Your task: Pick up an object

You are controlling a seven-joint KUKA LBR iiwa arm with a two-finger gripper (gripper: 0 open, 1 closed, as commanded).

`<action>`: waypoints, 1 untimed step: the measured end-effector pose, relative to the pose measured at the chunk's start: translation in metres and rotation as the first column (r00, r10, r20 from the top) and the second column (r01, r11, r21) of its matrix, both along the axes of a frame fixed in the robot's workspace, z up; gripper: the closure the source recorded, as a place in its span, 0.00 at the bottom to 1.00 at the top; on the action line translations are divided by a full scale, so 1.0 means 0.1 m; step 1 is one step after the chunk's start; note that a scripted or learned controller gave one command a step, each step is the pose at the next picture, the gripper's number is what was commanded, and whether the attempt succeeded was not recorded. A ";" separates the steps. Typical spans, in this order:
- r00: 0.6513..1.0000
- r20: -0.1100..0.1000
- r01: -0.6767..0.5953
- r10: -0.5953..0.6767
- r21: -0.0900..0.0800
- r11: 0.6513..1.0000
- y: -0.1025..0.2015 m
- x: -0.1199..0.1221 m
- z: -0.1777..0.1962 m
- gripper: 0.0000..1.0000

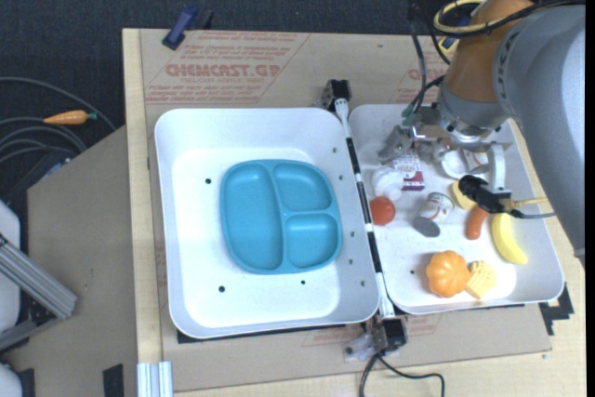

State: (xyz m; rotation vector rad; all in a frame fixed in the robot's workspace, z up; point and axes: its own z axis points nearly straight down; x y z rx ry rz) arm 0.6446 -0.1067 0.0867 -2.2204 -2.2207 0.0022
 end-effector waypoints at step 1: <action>1.000 0.001 -0.001 0.001 -0.001 1.000 0.01 0.01 0.10 1.00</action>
